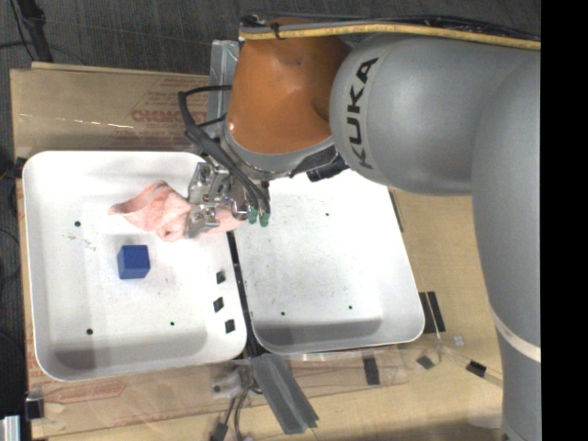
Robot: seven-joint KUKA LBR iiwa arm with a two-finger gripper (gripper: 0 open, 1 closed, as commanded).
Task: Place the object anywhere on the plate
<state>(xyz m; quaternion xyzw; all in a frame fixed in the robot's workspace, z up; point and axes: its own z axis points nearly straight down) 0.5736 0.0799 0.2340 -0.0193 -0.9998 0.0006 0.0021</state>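
Under the arm, claw (pixel 209 211) partly hides pink cloth (pixel 154 207); grip unclear.

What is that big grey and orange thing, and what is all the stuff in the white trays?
That big thing is a robot arm. A computer program moves it. The picture comes from one camera fixed above the bench, looking down at a slant, and the arm reaches in from the right. At its tip sits a gripper, a metal hand with two fingers. Below are two shallow white bins side by side. The left bin has a small blue cube and a crumpled pink cloth. The gripper hangs at the cloth's right edge, but I cannot tell whether it holds anything. The right bin lies beneath the arm.
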